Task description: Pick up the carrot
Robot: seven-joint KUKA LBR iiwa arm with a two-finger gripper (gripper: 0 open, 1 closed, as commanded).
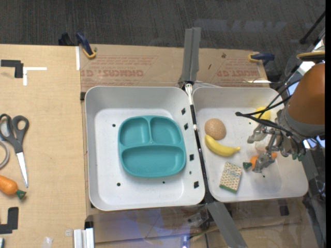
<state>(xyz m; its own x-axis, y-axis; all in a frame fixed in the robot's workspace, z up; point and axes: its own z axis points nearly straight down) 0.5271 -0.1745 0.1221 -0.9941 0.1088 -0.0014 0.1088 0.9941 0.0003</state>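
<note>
Carrot [251, 163]: small orange piece with a green end, lying on the floor of the right white bin [289, 190], at about 4 o'clock of that bin's middle. The end effector [262, 161] is right over it, tips just beside or touching the carrot at its 3 o'clock side; contact too small to confirm. Cannot tell how far the end effector is spread or whether anything sits between its parts, metal and cables clutter that spot.

At 9 o'clock of the carrot, near: a small green patterned packet [231, 177], flat, tilted. At 10 o'clock: a yellow banana [221, 146], and just above it, touching or almost, a tan egg-shaped item [215, 128]. A yellow object [265, 113] sits at 12 o'clock of the end effector, partly hidden behind black cables.

The arm [310, 97] comes in from 3 o'clock, orange band visible at frame edge.

Left white bin [98, 138]: a teal three-compartment plate [152, 145] sits near its middle. A grey divider bar [191, 61] runs up between the two bins toward 12 o'clock.

Desk [41, 138], far at 9 o'clock: scissors [16, 143] with grey handles, and below them at 6 o'clock a second orange carrot-like toy [9, 186] with green tip, well apart from both bins. Blue clamps [85, 44] at the cardboard's upper corners.
</note>
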